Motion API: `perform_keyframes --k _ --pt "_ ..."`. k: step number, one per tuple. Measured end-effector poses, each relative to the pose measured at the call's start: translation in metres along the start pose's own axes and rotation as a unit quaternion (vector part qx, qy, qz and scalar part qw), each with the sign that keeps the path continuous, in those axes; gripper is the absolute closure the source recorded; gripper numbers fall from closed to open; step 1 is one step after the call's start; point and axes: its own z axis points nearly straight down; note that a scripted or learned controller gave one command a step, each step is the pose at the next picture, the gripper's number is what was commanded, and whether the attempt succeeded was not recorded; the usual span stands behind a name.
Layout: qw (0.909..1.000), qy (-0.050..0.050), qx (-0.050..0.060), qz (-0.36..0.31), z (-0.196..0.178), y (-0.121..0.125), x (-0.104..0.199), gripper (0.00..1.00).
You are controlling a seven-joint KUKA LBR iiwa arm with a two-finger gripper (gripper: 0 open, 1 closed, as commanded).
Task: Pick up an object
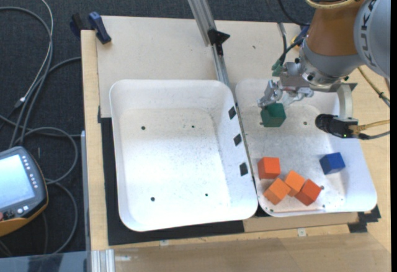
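Note:
My gripper [273,104] hangs over the far left part of the right bin [360,193]. A green block [273,116] sits between its fingertips, which clamp the block's upper part. Whether the block touches the bin floor I cannot tell. Other blocks lie toward the near edge of the same bin: an orange-red block [268,167], a pair of orange blocks [277,190] [294,181], a red block [309,192], and a blue block [332,163] to the right.
The left bin [124,94] adjoins the right one along a shared wall with black clips [237,139]. A metal pole [198,4] slants up from behind the bins. The arm's grey and orange body [341,22] covers the far right corner.

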Motion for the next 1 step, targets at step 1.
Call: perform_keyframes --k 1 --pt "1.0 -0.001 -0.002 -0.001 -0.0001 -0.0119 0.0932 1.0"
